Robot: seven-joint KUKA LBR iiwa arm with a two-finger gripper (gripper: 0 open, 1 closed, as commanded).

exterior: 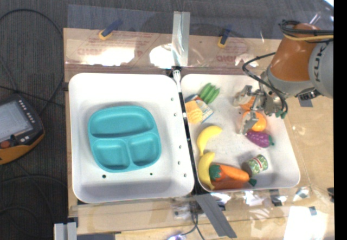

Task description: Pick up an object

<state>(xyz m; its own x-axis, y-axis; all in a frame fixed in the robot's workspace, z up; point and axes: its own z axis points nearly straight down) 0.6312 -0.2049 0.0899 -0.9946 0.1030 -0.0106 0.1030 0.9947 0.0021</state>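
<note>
Taking the right bin (293, 171) as the landmark, the nearest things lay along its front wall: a carrot (234, 172) resting across a brown piece that was mostly hidden under it, a yellow banana (205, 152) curving up just to their left, and a small green-and-white can (258, 164) to their right. Farther back, toward the bin's right side, a purple eggplant (258, 138) lay just beside an orange toy (258, 122), and the pincer (250, 110) hung directly over that orange toy, its metal parts covering some of it; how far the fingers stood apart could not be made out, nor whether anything sat between them. At the bin's back left, a green vegetable (209, 92) lay near a small yellow-and-orange packet (196, 110). Left of this bin, the other white bin (81, 179) carried a teal divided tray (124, 137). Both bins sat on a brown tabletop (73, 44) covered with glaring clear film, on dark carpet. Beyond the bin's right rim, the orange band of the arm (295, 57) was cut off by the frame edge. Far left, a handheld controller (19, 128) with a cable lay on the floor.
</note>
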